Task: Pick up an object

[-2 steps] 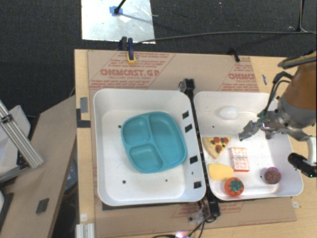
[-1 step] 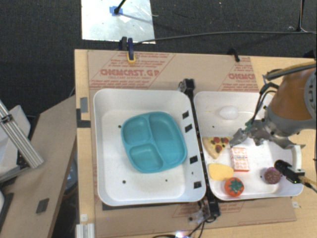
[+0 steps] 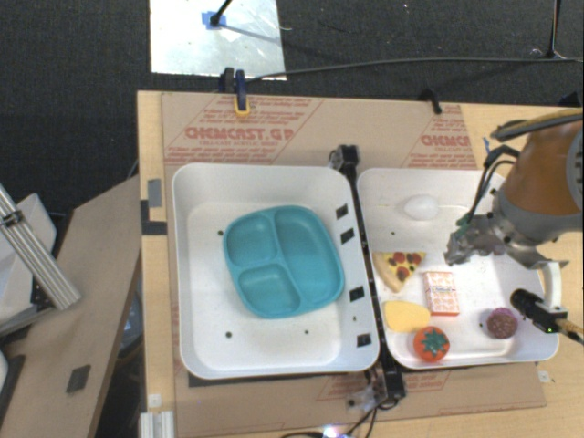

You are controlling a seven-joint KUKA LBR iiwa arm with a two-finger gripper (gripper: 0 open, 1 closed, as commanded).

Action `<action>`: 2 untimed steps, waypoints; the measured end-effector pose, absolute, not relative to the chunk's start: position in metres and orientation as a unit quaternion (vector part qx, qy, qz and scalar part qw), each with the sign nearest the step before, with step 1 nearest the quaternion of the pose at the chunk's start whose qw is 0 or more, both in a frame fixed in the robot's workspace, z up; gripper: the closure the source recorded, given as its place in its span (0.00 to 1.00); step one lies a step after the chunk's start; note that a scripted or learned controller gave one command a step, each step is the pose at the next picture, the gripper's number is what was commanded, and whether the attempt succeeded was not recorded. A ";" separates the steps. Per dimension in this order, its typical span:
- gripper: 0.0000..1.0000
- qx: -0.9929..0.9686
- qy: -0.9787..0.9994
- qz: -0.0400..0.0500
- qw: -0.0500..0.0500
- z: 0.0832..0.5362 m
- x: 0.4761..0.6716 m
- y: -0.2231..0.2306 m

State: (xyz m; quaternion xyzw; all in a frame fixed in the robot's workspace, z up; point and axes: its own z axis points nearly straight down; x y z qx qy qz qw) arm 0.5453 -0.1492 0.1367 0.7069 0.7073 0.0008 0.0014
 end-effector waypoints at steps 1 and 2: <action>1.00 0.706 0.709 0.002 0.004 0.195 0.555 -0.155; 1.00 0.705 0.709 0.002 0.003 0.250 0.566 -0.160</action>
